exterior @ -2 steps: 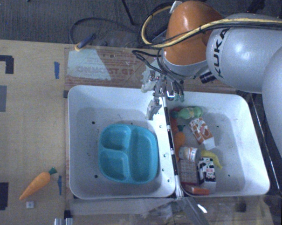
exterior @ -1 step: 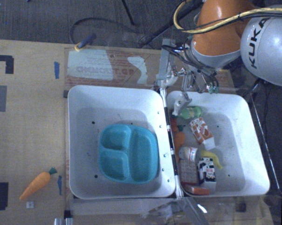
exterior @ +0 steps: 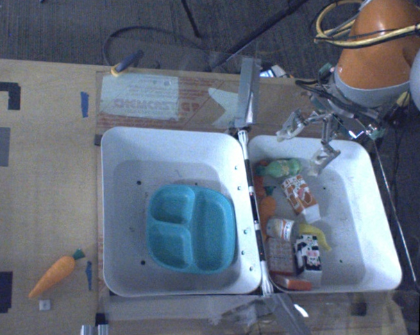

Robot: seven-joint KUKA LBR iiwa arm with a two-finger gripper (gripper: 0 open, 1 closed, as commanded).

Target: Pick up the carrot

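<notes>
The carrot (exterior: 52,276), orange with a green top, lies on the wooden bench outside both bins, off the near-left corner of the left bin (exterior: 120,159). My gripper (exterior: 309,143) hangs over the far edge of the right bin (exterior: 364,225), far from the carrot. Its two fingers are spread apart, open, with nothing between them. The arm's orange band (exterior: 375,49) sits above it at the top right.
A blue divided plate (exterior: 192,227) lies in the left bin. Along the right bin's left side are several items: a green vegetable (exterior: 283,166), a small carton (exterior: 300,195), an orange piece (exterior: 266,209), a jar (exterior: 284,229), a banana (exterior: 317,235), a milk carton (exterior: 308,255).
</notes>
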